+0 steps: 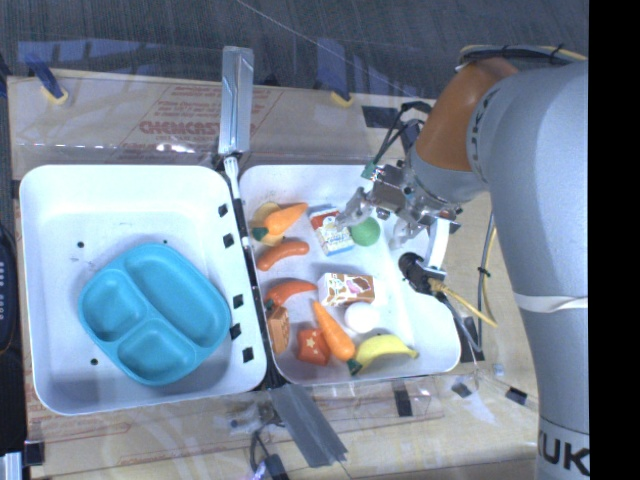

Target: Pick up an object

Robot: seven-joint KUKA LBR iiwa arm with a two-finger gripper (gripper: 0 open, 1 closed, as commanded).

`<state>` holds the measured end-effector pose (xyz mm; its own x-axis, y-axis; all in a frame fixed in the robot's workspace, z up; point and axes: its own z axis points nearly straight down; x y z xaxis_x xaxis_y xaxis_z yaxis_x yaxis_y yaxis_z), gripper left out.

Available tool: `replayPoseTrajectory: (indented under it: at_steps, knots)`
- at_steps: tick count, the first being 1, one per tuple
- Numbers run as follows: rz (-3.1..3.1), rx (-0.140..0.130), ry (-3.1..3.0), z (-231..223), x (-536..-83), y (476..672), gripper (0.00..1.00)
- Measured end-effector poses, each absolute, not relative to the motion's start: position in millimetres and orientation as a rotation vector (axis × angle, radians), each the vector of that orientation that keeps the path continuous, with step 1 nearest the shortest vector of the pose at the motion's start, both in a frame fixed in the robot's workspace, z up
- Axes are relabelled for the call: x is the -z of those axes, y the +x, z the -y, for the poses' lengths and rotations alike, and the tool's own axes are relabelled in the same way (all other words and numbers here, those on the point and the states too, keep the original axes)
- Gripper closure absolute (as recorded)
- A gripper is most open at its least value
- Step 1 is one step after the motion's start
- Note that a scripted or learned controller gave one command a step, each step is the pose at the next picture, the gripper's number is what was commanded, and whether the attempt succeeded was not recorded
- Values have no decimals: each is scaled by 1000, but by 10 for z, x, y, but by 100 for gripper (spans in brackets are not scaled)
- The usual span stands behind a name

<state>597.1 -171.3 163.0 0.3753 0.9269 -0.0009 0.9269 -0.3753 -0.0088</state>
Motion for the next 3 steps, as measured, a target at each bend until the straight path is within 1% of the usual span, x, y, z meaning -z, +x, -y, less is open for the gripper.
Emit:
replayPoseTrajectory:
  at_steps: [1,2,3]
  knots:
    - [1838,5,-2553,1886,-2643,6250,0]
    - [2048,-10,-2369,1675,-1436,6344,0]
    - [2183,-4,-2251,1467,-898,6337,0]
